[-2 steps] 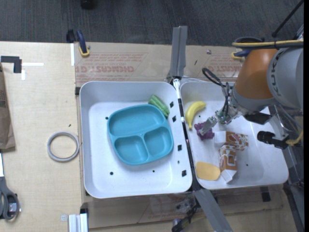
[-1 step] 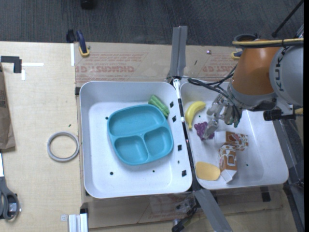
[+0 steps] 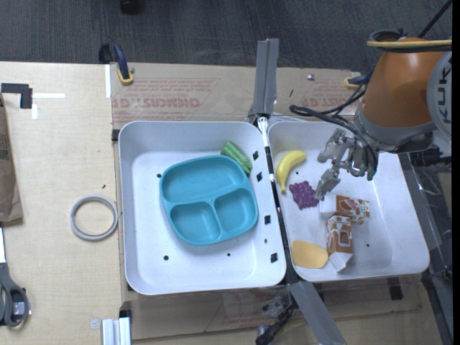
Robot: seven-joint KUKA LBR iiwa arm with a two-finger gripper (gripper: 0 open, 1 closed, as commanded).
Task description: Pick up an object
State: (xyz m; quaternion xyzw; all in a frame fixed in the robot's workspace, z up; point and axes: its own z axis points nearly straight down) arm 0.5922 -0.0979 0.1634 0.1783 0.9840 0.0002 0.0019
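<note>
My gripper hangs over the right bin, near its back middle, with its fingers spread and nothing between them. One fingertip points down toward a bunch of purple grapes just to its left. A yellow banana lies at the bin's back left. An orange and white packet lies below the gripper, and a flat yellow-orange piece rests near the front wall.
The left bin holds a blue divided plate with a green item at its back edge. A grey post rises between the bins. On the bench to the left lie a tape ring and scissors.
</note>
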